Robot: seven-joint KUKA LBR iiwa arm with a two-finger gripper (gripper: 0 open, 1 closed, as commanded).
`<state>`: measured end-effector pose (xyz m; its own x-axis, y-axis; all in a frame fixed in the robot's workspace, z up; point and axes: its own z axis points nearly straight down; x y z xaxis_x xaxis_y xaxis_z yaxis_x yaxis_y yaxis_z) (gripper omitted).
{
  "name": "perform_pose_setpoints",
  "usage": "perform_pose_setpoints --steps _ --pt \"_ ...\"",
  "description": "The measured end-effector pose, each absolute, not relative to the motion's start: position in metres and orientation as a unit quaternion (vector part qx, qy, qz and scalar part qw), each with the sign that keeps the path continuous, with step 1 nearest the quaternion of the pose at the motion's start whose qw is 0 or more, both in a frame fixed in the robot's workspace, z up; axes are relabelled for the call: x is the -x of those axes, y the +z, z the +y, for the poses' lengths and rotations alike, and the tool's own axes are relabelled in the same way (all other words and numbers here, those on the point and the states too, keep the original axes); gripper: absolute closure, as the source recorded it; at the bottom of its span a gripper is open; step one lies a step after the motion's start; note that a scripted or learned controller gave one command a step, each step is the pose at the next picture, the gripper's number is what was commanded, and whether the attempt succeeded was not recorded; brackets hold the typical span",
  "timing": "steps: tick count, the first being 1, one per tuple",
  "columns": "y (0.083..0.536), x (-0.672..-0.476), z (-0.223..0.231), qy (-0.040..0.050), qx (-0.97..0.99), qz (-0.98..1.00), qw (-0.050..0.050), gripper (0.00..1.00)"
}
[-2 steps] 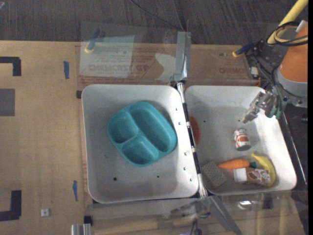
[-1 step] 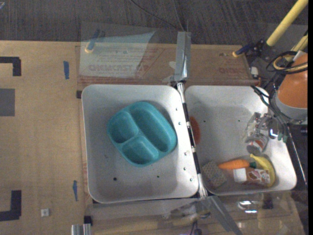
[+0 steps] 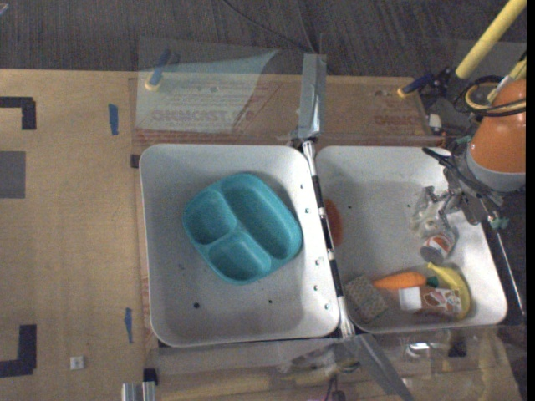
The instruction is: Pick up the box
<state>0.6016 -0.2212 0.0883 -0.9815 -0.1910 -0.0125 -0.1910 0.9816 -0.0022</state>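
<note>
The left bin (image 3: 159, 299) holds a teal divided tray (image 3: 242, 225) near its middle. The right bin (image 3: 376, 182) carries the smaller things along its front edge: a box (image 3: 435, 299) with red and white print at the front right corner, touching a banana (image 3: 456, 281), an orange carrot-like piece (image 3: 399, 281) and a speckled sponge (image 3: 366, 299). A small can (image 3: 438, 246) lies just behind them. The claw (image 3: 435, 211) hangs by the bin's right edge, behind the box and apart from it; its spread cannot be told. The box's lettering is too small to read.
</note>
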Motion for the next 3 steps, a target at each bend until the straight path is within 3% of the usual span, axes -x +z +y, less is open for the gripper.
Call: perform_pose_setpoints --steps 1,2,3 --pt "0.118 -0.587 -0.220 -0.0005 0.178 0.984 0.005 1.00" --pt "0.202 -0.646 -0.217 -0.0011 0.163 0.987 0.006 1.00" --pt "0.201 -0.645 -0.219 -0.0003 0.161 0.987 0.005 0.00"
